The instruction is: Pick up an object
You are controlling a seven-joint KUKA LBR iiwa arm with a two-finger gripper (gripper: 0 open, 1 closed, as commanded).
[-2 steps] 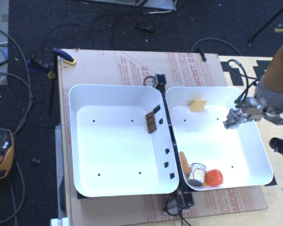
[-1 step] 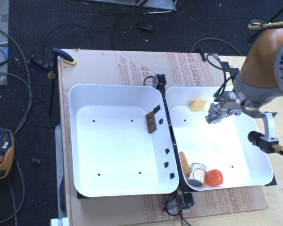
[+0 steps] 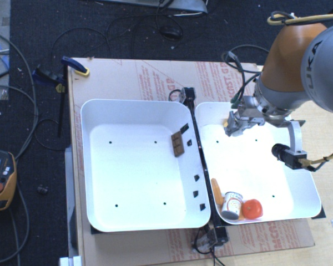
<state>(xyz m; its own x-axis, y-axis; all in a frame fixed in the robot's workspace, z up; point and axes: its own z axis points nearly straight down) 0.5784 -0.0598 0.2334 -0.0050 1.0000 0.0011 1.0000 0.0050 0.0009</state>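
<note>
The grey KUKA arm with its orange band reaches in from the right, wrist bent down over the far end of the right-hand shallow white bin. Its two-finger gripper hangs just above the bin floor near the far left corner; whether it is open or shut cannot be made out, and nothing is visibly held.

At the bin's near edge, well apart from the gripper, lie a slim orange carrot-shaped piece, a small silver tin can on its side and a round red tomato-like ball, close together. In the left-hand white bin a small brown chocolate-bar block rests near the right wall.

A black camera-like unit juts from the wrist on a bracket. The arm's upper part is cut off by the frame.
</note>
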